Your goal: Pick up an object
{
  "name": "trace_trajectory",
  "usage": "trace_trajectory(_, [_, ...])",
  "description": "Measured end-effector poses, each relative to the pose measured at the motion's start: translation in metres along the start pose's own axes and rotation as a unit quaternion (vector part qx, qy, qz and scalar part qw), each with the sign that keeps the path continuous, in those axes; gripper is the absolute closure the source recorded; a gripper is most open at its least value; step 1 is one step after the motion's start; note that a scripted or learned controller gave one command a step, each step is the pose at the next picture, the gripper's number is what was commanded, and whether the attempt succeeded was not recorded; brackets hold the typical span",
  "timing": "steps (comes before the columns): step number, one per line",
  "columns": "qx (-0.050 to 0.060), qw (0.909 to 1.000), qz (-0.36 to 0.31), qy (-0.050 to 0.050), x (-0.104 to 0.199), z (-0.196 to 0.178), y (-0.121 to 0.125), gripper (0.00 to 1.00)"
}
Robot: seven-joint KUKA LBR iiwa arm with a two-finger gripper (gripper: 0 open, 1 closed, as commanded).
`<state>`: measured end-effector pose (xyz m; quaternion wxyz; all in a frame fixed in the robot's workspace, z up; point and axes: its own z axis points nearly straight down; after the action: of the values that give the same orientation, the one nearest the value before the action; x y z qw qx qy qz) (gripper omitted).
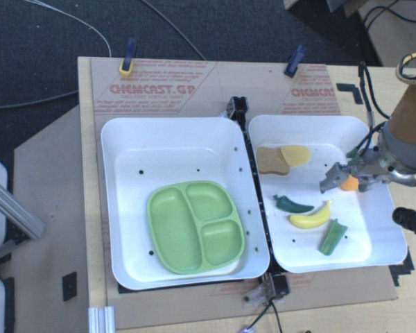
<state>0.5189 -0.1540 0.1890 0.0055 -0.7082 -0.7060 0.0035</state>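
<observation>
1. On the tabletop (90, 186), two shallow white bins sit side by side on a brown cardboard sheet (194, 82) printed with red lettering. A blue clamp (295, 61) and a blue-and-yellow clamp (127, 57) grip the sheet's far edge.
2. Left bin (125, 151): one light green divided plate (194, 225), three compartments, lying flat toward the near side.
3. Right bin (360, 255): a tan bread-slice toy (269, 161) with a yellow piece (296, 155) touching its right edge, both near the far wall. Nearer the middle, a dark green pepper-like item (291, 204) lies just above a yellow banana (312, 216); a green oblong item (331, 238) lies tilted just right of the banana's tip.
4. Arm enters from the right; orange band (410, 120) over the grey wrist. End effector (340, 181) is low over the right bin's right half.
5. A small orange object (349, 183) sits right at the end effector's tip, touching or nearly so. The dark fingers overlap it from this angle; I cannot tell whether they are spread or pinching it.
6. The orange object is well apart from the banana group, nearer the bin's right wall.
</observation>
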Motion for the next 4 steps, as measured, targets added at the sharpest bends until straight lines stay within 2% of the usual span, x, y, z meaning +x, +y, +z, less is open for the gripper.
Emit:
trace_trajectory(1, [-0.006,1.0,-0.002,-0.001,0.0,-0.006,0.003,0.0])
trace_trajectory(3, [-0.002,1.0,-0.002,0.0,0.003,0.09,0.018,0.0])
trace_trajectory(4, [-0.004,1.0,-0.001,0.0,0.003,0.105,0.017,0.0])
